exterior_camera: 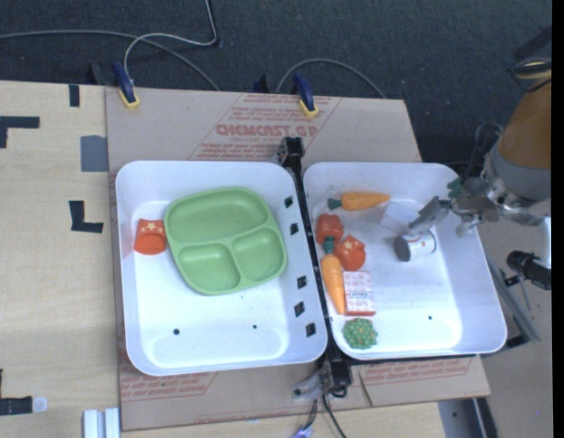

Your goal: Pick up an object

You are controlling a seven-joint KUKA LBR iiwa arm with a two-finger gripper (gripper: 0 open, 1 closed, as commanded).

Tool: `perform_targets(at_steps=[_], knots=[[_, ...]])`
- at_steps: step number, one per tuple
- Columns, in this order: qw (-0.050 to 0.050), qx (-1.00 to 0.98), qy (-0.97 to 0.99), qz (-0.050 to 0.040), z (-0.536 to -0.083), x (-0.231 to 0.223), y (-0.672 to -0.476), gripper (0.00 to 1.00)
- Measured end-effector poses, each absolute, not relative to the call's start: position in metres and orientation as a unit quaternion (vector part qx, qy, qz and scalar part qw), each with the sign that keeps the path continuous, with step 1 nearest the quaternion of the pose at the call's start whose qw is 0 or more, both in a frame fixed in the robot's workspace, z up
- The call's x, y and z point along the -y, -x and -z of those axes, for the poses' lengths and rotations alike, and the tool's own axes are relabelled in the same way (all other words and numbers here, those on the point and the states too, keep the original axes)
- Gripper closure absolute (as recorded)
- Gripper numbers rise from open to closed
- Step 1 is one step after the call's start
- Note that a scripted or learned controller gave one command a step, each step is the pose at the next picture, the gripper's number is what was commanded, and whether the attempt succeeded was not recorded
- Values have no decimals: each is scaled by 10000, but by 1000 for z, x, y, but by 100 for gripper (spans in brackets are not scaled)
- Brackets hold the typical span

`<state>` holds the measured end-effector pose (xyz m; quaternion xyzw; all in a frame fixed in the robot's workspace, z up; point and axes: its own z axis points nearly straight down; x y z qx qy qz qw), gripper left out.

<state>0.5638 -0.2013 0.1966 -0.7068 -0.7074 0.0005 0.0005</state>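
My gripper [417, 231] hangs over the right bin [446, 318], in its upper right part, with the arm reaching in from the right. Along the bin's left side lie an orange carrot [360, 201], two red vegetables [329, 226] [350, 252], a second carrot [334, 283], a white and red packet [358, 292] and a green broccoli piece [360, 333]. A pale translucent item [394, 213] lies just left of the gripper. A small grey and white cylinder [412, 245] sits right below the gripper; whether it is held or part of the tool is unclear.
The left bin [209, 345] holds a green divided plate [227, 240] and a small orange-red cup [151, 237] by its left wall. A black divider with clips runs between the bins. Cardboard and cables lie behind them.
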Motion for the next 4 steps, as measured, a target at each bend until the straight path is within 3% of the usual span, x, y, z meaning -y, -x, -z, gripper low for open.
perform_targets(at_steps=[1,2,3,4], knots=[[-31,7083,7059,21,-90,214,-588,0],[-33,7083,7059,23,-100,214,-589,100],[-16,7079,7063,4,-227,179,-606,100],[5,7082,7061,3,-223,90,-598,100]])
